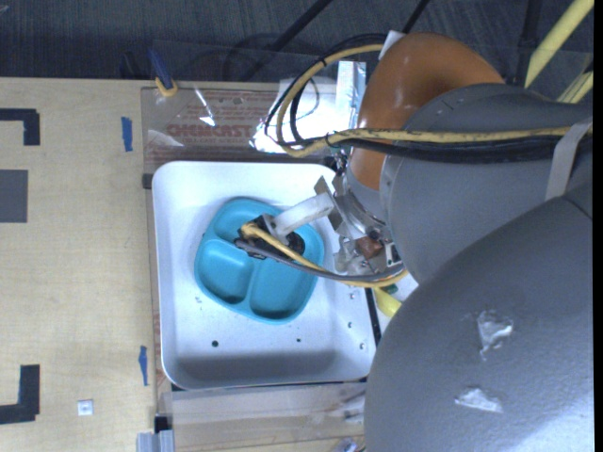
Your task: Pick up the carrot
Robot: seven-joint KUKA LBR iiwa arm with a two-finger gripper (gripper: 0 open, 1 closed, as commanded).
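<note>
My gripper (355, 248) hangs low at the right side of the left white bin (179, 347), where that bin meets the one beside it. The bulky grey arm (490, 252) with its orange band (415, 73) covers nearly all of the right bin. A blue divided dish (254, 276) lies in the middle of the left bin, just left of the gripper. A small yellow piece (387, 297) peeks out under the wrist at the bins' shared edge, and I cannot tell what it is.
The left bin's bare white floor surrounds the blue dish, with most room at the front and left. Pale wooden bench (66, 252) stretches to the left. Clear plastic wrap (207, 125) lies behind the bin.
</note>
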